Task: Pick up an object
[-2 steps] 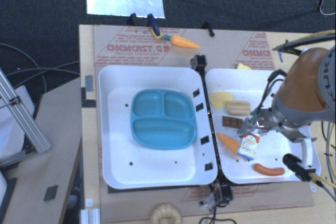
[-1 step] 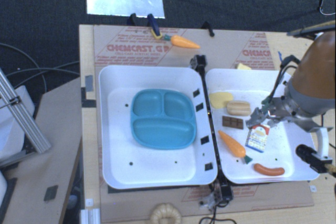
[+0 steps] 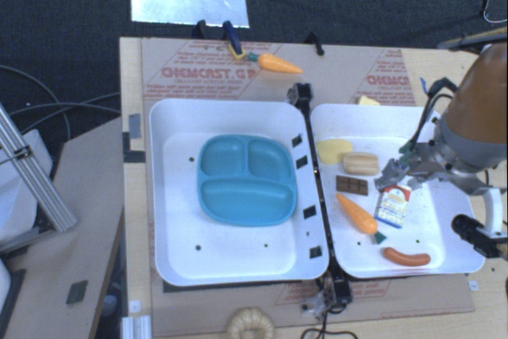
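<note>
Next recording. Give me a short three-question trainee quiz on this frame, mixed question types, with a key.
1. True or false: the blue divided plate lies in the right bin.
2. Which item lies nearest the gripper? A) small carton B) sausage C) carrot outside the bins
3. Fill in: the carrot in the right bin lies just below the brown ____ bar.

Key: 1 false, it lies in the left bin; 2 A; 3 chocolate.
</note>
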{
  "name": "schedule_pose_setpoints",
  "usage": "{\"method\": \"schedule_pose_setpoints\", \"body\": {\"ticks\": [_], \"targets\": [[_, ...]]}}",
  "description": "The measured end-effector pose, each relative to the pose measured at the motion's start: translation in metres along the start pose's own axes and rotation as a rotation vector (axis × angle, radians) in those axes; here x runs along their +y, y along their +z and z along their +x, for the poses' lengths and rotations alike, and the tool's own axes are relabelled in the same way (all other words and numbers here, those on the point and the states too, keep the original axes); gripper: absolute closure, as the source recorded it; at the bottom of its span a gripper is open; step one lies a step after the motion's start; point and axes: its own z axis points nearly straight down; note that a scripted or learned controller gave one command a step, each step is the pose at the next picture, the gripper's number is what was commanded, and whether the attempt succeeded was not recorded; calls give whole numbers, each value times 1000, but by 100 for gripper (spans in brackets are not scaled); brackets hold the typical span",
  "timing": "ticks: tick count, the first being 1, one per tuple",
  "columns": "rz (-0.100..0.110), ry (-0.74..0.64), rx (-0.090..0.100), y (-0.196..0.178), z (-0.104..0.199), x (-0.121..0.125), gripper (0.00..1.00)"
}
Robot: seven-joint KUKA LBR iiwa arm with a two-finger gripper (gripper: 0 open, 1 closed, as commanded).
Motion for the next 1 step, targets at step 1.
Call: {"method": "schedule_pose_setpoints", "body": {"ticks": [1], "targets": [[0, -6, 2, -8, 55, 17, 100]]}}
